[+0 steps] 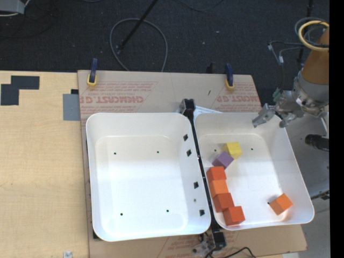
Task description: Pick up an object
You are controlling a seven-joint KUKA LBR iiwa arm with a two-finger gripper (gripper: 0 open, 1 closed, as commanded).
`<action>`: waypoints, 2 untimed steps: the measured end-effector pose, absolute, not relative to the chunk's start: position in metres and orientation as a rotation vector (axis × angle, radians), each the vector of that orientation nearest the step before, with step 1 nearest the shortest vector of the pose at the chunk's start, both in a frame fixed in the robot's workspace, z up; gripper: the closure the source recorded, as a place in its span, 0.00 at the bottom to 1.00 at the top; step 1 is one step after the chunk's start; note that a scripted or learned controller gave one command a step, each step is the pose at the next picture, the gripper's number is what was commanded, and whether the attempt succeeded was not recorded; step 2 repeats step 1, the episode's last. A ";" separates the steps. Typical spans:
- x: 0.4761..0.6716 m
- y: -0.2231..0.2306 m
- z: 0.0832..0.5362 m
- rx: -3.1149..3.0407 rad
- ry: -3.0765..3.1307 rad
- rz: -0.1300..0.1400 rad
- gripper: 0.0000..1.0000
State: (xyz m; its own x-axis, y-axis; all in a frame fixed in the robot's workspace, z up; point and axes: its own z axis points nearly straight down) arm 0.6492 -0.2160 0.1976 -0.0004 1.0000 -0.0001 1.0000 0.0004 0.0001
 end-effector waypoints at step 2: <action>0.568 -0.184 0.090 2.228 2.228 -0.008 0.00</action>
